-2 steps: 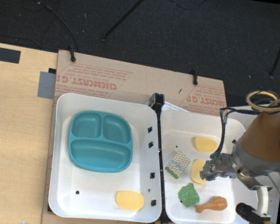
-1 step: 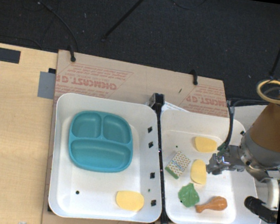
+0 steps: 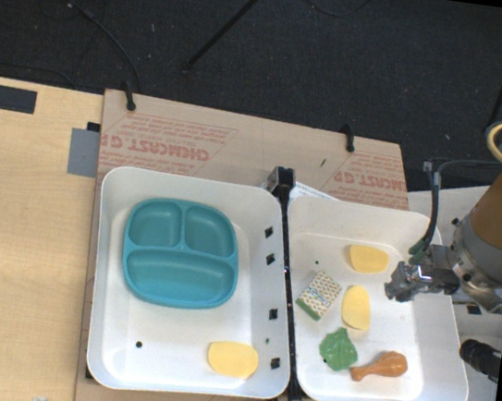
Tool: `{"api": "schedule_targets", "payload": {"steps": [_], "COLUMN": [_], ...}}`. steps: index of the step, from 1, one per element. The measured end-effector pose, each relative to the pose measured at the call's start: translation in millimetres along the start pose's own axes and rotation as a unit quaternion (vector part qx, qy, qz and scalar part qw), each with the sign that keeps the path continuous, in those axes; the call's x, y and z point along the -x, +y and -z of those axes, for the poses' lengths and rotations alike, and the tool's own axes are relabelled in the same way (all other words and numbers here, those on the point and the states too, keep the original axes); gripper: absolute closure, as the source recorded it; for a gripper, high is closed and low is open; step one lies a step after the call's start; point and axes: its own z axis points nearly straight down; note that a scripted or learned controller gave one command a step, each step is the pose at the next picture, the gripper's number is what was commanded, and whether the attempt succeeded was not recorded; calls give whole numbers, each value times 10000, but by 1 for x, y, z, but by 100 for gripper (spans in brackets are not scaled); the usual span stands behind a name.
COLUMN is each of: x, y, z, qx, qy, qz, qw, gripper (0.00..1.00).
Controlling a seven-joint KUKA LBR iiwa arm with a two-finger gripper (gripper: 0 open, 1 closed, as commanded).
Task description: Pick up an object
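Nearest you, at the front of the left bin [image 3: 98, 350], you have a yellow piece [image 3: 232, 358] lying flat on the white floor. Across the divider, at the front of the right bin [image 3: 447, 388], a brown drumstick toy [image 3: 381, 365] lies tilted, and just beside its thin end sits a green leafy toy [image 3: 338, 348].

A little further back in the right bin, you see a yellow oval piece [image 3: 356, 307] just above the green toy, and beside it to the left a small patterned sponge block [image 3: 318, 295] with a green edge. Further back again, another yellow piece [image 3: 368, 259] lies near the bin's rear wall.

The hand [image 3: 404, 283] hangs over the right side of that bin, level with this rear yellow piece and apart from it; nothing shows between its fingers, though whether they are spread or closed you cannot tell at this angle.

In the left bin, the teal divided plate [image 3: 181, 254] fills the middle. Behind both bins a cardboard sheet [image 3: 240, 151] covers the bench [image 3: 9, 252].
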Motion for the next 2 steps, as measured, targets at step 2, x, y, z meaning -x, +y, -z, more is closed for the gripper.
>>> {"api": "schedule_targets", "payload": {"steps": [2], "x": [-100], "y": [18], "z": [9], "qx": [-24], "qy": [10], "qz": [16], "qw": [10000], "gripper": [100]}}
